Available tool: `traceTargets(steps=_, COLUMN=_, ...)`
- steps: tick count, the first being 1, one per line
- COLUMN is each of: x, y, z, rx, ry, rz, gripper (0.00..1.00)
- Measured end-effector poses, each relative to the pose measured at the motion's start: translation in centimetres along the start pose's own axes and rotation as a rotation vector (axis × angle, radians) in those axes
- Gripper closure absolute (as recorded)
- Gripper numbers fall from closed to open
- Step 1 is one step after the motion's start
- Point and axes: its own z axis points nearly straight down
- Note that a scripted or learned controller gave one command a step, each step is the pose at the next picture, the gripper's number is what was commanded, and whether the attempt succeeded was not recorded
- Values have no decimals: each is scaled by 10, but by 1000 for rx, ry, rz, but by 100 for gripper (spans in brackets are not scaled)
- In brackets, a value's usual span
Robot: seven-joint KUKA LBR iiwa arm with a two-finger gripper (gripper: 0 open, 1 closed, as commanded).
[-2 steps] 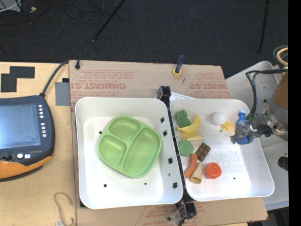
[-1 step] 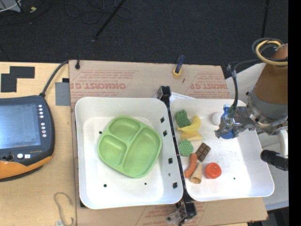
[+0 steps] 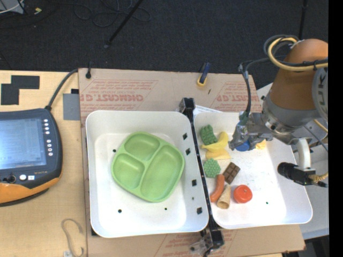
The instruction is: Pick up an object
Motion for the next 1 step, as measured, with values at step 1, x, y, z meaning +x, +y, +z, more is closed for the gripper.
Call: traceTargets(steps=1, x=50, y=9, z=-3, rx=1, ry=0, rz=1, gripper=100)
